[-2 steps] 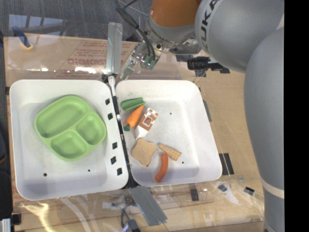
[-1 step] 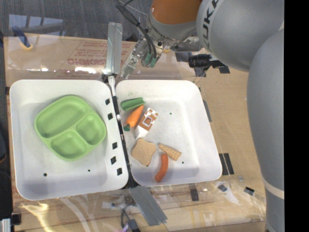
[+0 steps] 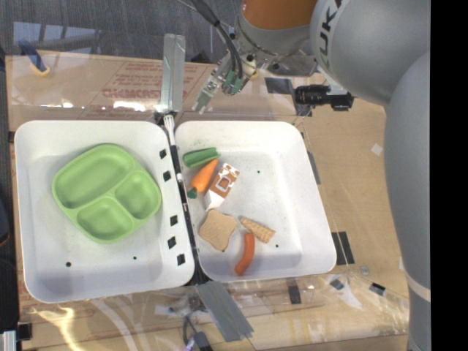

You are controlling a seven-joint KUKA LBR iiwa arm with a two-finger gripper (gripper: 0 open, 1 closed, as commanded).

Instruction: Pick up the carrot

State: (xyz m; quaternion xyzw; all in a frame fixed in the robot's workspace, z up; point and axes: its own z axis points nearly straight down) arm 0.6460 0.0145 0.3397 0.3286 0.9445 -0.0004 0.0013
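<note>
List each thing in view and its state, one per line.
gripper: raised beyond the right bin's far rim, holding nothing
carrot: lying in the right bin
green pod: lying beside the carrot
bread slice: lying flat
sausage: lying flat
green plate: upright in the left bin

A light wooden bench (image 3: 351, 174) covered with clear plastic sheeting carries two shallow white plastic bins side by side, their inner walls touching; the left white bin (image 3: 44, 269) and the right white bin (image 3: 292, 167) rest directly on it; grey tape strips (image 3: 225, 311) lie along its near edge.
</note>
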